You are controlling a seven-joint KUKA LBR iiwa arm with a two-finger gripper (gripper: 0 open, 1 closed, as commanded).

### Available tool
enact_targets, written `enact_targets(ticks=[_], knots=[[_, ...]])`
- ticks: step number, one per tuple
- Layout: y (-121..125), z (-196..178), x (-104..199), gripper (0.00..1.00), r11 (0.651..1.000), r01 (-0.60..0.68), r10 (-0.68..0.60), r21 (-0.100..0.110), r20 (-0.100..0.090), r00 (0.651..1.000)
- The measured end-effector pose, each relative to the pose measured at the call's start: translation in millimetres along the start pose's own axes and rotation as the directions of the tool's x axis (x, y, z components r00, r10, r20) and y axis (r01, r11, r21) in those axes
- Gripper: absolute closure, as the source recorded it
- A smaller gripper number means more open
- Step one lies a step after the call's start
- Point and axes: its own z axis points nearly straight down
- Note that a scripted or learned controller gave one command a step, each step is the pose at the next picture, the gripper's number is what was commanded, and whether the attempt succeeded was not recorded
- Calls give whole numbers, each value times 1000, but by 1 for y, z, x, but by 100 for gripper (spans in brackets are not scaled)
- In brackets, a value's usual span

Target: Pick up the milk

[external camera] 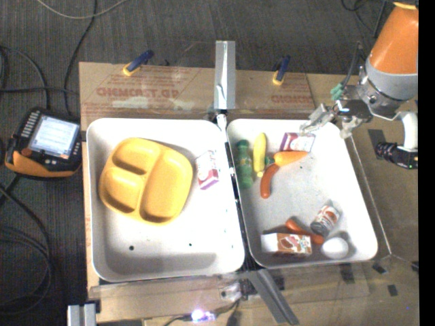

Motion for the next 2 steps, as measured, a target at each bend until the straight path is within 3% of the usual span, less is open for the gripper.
enact_targets(ticks=[1, 2], knots=[[-115, 119, 18, 0, 982, -187, 187, 2, -1, 982], [-87, 139, 59, 0, 971, -238, 238, 2, 0, 971]])
